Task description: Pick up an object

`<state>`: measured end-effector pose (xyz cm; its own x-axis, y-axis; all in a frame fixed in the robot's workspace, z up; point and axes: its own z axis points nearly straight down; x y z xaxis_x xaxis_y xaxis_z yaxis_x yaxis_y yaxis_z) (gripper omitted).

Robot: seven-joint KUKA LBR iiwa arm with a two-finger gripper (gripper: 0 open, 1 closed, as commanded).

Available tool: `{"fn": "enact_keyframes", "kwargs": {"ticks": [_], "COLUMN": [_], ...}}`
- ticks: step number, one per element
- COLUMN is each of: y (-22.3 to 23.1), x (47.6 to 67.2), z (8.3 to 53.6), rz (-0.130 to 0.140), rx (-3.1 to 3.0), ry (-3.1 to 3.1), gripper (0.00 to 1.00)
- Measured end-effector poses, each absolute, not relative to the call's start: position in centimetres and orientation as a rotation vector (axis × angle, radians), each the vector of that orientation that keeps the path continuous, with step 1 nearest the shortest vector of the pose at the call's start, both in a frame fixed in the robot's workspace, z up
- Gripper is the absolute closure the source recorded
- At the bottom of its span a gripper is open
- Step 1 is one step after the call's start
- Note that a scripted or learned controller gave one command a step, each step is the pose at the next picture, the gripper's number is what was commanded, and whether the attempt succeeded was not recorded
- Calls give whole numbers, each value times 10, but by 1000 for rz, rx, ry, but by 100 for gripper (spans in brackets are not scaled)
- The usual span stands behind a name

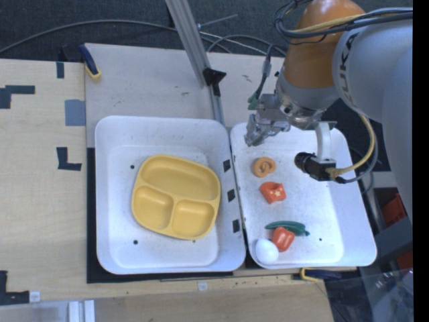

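Yellow divided plate [177, 196] in the left bin [107, 180], three compartments, lying a little skewed, nothing on it. Right bin [348, 237] carries the small stuff.

My gripper [255, 137] hangs over the far left corner of the right bin, close to the wall shared with the left bin. Fingers point down; from this angle I cannot tell whether they are apart or together. Nothing visible between them.

Just on the near side of my gripper: a small brown ring, doughnut-like [263, 167], apart from my fingertips. Near it, further toward the front: a red-orange chunk [273, 192]. Toward the front edge: a red pepper with a dark green stem [284, 235], and touching or just beside it at the front left corner, a white egg-shaped ball [267, 251].

All four pieces lie on the bin floor.

Black fitting with a yellow cable [316, 166] hangs from my wrist over the right side of the bin. Grey metal post [191, 35] slants across the bench behind the bins.
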<state>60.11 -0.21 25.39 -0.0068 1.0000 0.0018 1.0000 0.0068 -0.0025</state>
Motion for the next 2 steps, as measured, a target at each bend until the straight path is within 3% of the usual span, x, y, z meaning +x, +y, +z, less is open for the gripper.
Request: {"fn": "enact_keyframes", "kwargs": {"ticks": [2], "y": [87], "x": [594], "z": [236], "rz": [5], "rx": [-2213], "ry": [-2225], "gripper": [100]}}
